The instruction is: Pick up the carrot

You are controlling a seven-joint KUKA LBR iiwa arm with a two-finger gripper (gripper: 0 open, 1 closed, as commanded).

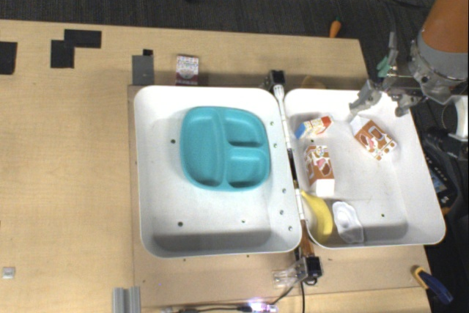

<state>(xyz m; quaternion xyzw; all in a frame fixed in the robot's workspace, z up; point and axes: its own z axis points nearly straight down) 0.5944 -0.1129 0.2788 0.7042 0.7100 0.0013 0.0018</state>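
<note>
Light wooden counter point(66, 179) carries two shallow white plastic bins; left bin point(157, 231) holds a teal divided plate point(223, 146). Grey arm with orange band point(445, 18) hangs its gripper point(381, 102) over the right bin's point(421, 223) far end, fingers spread, nothing between them. Below: small printed cartons point(319, 163), a yellow banana point(319, 210). The only carrot candidate is a small orange tapered piece point(335, 28) at the counter's far edge, outside the bins; identity uncertain. Step: approach, no grasp. Next: locate it, reposition, descend.
</note>
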